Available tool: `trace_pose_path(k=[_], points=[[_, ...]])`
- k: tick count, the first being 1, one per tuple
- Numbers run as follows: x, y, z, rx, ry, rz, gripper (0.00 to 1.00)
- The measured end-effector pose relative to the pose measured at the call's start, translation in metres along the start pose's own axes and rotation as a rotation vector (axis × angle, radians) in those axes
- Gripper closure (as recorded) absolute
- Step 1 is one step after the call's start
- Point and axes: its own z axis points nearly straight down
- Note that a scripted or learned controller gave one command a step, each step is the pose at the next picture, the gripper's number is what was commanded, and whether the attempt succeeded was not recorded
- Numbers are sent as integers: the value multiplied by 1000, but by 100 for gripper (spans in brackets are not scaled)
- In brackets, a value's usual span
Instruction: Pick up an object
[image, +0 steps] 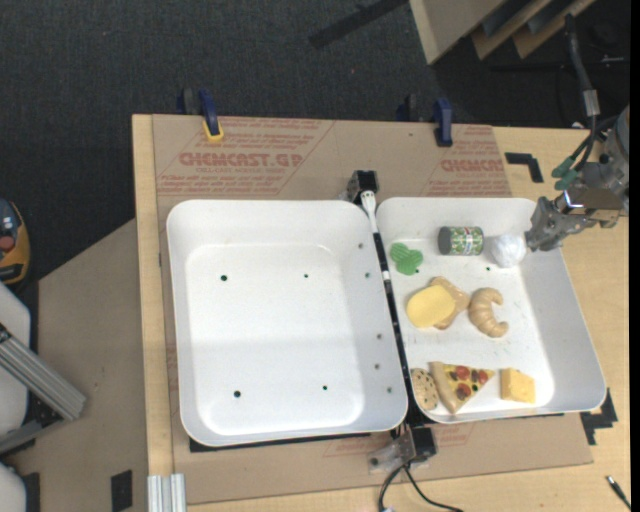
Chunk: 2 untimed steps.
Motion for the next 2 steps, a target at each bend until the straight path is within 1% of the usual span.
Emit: trace_pose_path(k=[1,2], points=[[-5,-8,-193,-33,-6,-5,100],[62,-28,-93,1,1,-10,100]])
